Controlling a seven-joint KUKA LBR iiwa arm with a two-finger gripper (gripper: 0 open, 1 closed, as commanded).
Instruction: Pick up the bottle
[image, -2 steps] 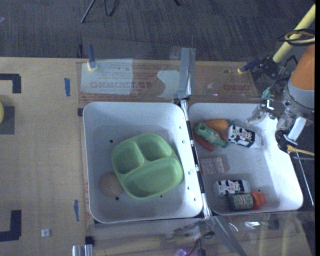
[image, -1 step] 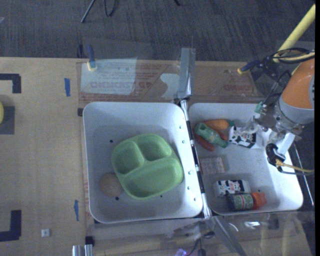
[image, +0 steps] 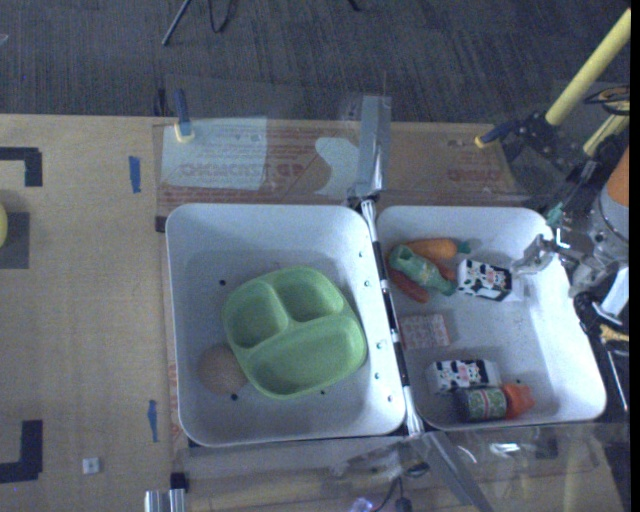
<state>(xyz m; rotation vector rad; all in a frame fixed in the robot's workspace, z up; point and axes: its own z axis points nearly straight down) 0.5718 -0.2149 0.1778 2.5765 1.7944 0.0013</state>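
Camera view. Bottle (image: 489, 402) lying on its side, lower centre-right of frame, touching cow-print carton (image: 461, 375) near the right bin's (image: 560, 340) front wall. Gripper (image: 537, 254) at right edge over the bin rim, empty; spread or pressed together: cannot tell.

Pincer (image: 535, 255) low at right, possibly open.

Green divided tray (image: 294, 332) in left bin (image: 190, 300); carrot (image: 436, 247) right.
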